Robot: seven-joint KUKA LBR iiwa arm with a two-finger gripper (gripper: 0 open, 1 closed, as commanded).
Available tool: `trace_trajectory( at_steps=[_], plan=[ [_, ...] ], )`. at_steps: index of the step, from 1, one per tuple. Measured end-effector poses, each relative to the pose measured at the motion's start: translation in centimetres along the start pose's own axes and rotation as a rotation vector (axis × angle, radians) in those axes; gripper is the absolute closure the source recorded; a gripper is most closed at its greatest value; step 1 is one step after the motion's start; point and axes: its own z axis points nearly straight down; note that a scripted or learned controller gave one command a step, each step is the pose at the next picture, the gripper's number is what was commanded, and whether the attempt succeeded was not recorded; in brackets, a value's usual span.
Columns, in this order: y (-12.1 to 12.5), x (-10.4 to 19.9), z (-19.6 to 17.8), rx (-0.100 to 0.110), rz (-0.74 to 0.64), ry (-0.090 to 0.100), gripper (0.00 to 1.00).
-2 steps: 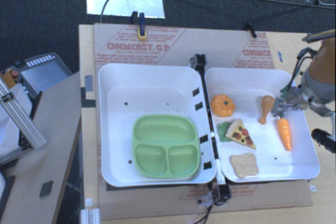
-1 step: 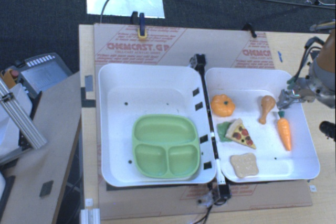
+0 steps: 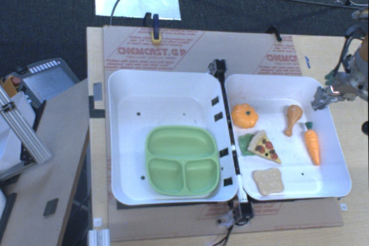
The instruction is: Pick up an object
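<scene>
Since my gripper (image 3: 324, 96) hangs at the right bin's (image 3: 340, 190) far right edge, the nearest candidates lie nearward and to its left: the carrot (image 3: 312, 146) and the chicken drumstick (image 3: 292, 118). Whether my gripper is spread or closed I cannot tell at this angle; nothing shows clamped in it. The carrot lies near the right wall, its long axis running far to near, green top at the far end. That wall leaves little room on its right side. The drumstick sits just left of it, tilted, with open floor around it. Further left lie the pizza slice (image 3: 264, 146), the orange pumpkin (image 3: 245, 116) and the bread slice (image 3: 268, 181), well apart from me.
</scene>
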Motion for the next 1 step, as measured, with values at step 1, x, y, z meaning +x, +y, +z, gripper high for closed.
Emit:
trace_trajectory(
  at_steps=[1],
  plan=[
    [0.74,4.86,-0.84,0.003,-0.003,0.002,1.0]
  ],
)
